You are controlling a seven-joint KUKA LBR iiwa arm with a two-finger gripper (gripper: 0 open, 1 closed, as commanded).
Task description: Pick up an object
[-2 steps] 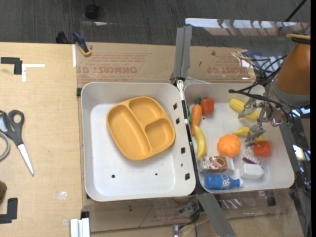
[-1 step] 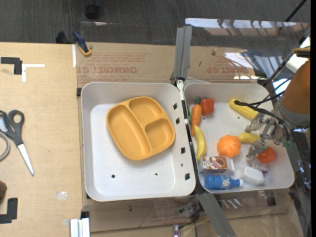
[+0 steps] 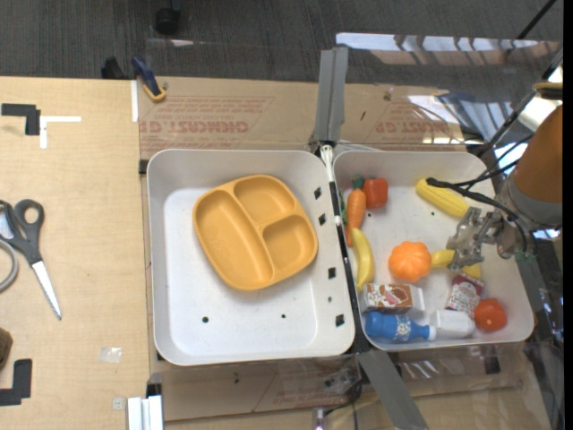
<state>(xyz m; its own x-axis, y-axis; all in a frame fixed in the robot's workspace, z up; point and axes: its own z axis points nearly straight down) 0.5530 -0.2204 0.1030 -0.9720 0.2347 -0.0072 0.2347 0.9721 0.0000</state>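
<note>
Gripper [image 3: 467, 245], fingers' state unclear, hangs by the right bin's [image 3: 403, 163] right edge, beside round orange [image 3: 410, 261], corn [image 3: 442, 197], and ketchup packet [image 3: 464, 294].

The two-finger gripper [image 3: 469, 245] was a small assembly of bare silvery-grey metal, angular and bracketed, with dull, scuffed-looking surfaces. Behind its jaws the body thickened into a darker grey wrist housing [image 3: 519, 213]. Above that sat a broad, rounded orange band [image 3: 543, 164]. Thin black cables [image 3: 474, 184] ran along the wrist toward the metal fingers, looping loosely beside the housing.
</note>
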